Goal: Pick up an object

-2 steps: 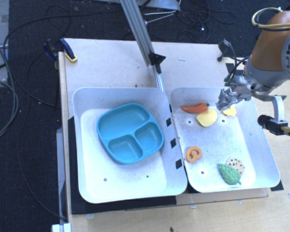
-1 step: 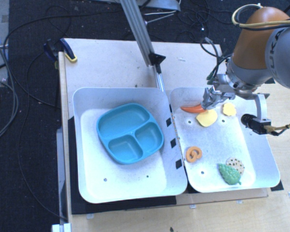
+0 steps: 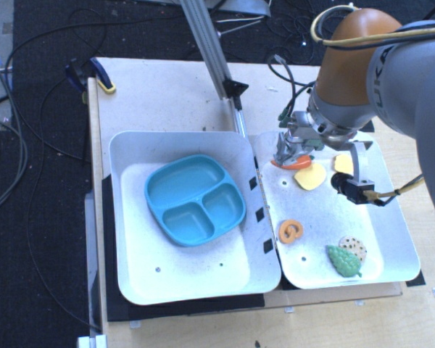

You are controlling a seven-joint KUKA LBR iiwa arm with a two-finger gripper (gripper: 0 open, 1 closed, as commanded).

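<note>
My arm (image 3: 391,56) comes in from the right, wrist parked over the back of the right bin (image 3: 391,245). Left bin (image 3: 130,267) holds just the blue divided plate (image 3: 194,200), lying flat and well away from where I'm working.

Right bin has the candidates: an orange carrot-like piece (image 3: 299,163) at the back, a pale yellow piece (image 3: 310,177) touching it on the near side, another yellow piece (image 3: 343,164) just beside that, partly behind my cabling. Further forward, well apart from those: a small orange ring (image 3: 290,231), a speckled cookie (image 3: 354,248) and a green leafy piece (image 3: 344,261), the last two touching.

My gripper (image 3: 288,153) is down right at the carrot piece's left end. Can't tell from this angle whether it is grasping or released; the wrist hides it.

Progress: approach done, tool at the object. The carrot piece looks to be lying on the bin floor, so I judge nothing is lifted yet. Left: confirm the grasp, raise clear.
</note>
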